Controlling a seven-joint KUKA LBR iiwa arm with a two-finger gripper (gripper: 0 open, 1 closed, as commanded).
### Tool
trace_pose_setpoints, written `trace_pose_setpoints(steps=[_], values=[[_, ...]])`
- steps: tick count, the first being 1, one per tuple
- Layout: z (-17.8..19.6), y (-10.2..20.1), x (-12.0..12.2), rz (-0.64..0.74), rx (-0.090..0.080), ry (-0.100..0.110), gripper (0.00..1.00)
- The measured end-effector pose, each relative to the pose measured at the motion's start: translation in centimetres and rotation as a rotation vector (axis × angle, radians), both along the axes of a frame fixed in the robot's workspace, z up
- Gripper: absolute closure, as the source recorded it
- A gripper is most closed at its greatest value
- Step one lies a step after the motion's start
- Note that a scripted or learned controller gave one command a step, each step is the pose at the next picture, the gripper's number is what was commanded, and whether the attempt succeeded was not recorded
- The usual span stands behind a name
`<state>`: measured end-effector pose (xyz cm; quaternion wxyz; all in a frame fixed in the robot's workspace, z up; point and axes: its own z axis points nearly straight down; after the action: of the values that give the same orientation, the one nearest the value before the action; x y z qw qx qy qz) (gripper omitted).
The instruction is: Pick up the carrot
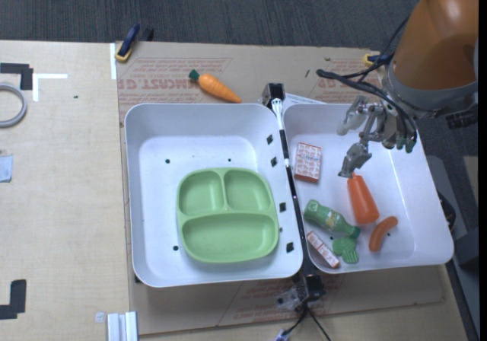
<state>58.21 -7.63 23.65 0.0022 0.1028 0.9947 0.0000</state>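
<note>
The arm is reached over the right bin; the claw is seen spread, empty, just above the carrot.

Hand low, pointing down-left.

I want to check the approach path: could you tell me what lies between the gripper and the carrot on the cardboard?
In the camera view, between the gripper and the carrot lie the right bin's rim and a black clip.

Orange carrot, green top, lying on cardboard behind left bin
</note>
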Motion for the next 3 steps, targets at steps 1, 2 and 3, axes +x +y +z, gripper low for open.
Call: trace_pose_setpoints(steps=[1, 2, 3], values=[[0.0, 0.0, 0.0, -0.001, 0.000, 0.000, 0.00], [0.0, 1.7, 0.1, -0.004, 0.001, 0.001, 0.00], [-0.6, 3.5, -0.3, 0.022, 0.000, 0.003, 0.00]])
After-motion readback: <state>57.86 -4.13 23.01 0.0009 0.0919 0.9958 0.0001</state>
